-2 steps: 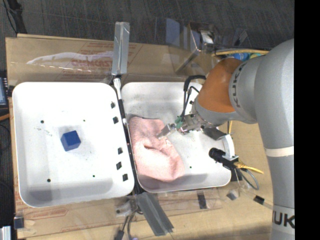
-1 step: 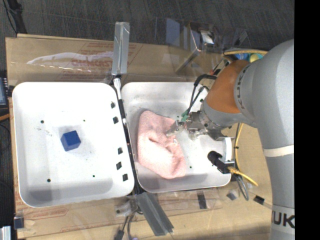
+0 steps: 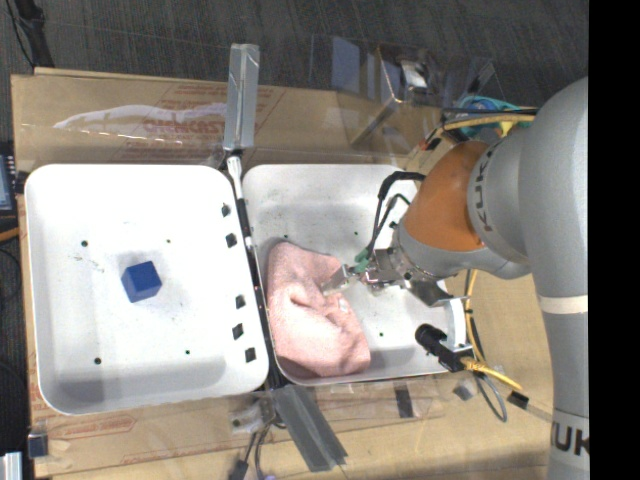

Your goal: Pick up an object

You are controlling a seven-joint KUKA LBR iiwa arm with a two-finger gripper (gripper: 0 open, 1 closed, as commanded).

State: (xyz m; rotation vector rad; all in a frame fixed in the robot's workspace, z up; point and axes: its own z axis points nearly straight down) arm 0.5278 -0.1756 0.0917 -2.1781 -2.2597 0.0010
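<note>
A crumpled pink cloth [image 3: 310, 313] lies in the right bin [image 3: 300, 193], against its left wall and front edge. My gripper [image 3: 345, 278] hangs over the cloth's upper right edge, its tips touching or just above the fabric. The arm reaches in from the right and hides the wrist. A small blue cube [image 3: 142, 280] sits alone in the left bin [image 3: 60, 208], near its middle.
The divider between the bins carries black clips [image 3: 241, 298]. A grey metal bar [image 3: 241, 98] stands behind the bins and another bracket [image 3: 305, 423] sticks out at the front. Brown cardboard [image 3: 120, 113] surrounds both bins.
</note>
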